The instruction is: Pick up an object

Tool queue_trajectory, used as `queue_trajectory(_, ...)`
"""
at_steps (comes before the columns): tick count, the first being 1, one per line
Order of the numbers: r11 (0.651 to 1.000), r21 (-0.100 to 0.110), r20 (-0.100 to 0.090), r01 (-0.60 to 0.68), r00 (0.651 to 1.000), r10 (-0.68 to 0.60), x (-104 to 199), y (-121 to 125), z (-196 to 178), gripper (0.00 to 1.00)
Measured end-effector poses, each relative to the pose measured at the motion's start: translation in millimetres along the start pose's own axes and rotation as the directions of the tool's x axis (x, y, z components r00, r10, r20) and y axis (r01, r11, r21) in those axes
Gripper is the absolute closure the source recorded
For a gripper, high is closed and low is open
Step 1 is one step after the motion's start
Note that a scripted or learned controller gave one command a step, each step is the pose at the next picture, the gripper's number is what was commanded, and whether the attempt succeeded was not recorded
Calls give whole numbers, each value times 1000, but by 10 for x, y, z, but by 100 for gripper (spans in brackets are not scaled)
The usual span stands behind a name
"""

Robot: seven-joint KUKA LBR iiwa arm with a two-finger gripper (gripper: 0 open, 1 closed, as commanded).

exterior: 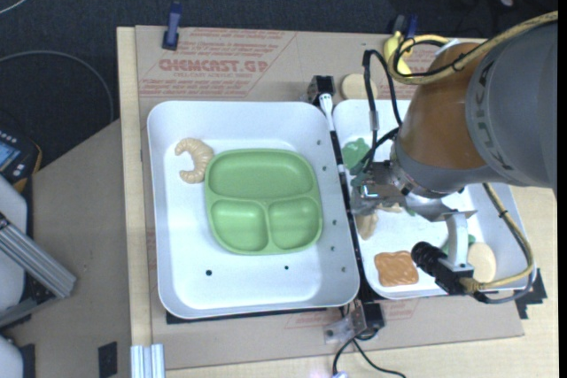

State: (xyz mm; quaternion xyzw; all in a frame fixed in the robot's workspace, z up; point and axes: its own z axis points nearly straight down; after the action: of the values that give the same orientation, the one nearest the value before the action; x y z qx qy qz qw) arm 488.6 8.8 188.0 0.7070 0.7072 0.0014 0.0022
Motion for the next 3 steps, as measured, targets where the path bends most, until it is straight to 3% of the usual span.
queue_trajectory(1, 1000, -5, -2, 4, 1000, -4, 230, -83, -1356, 100)
queue_trajectory(2, 1000, 9, -2, 2, 1000, -2, 709, -24, -598, 100)
queue_trajectory(3, 1000, -11, -4, 3, 1000, -3, 681, -71, -2340, 100)
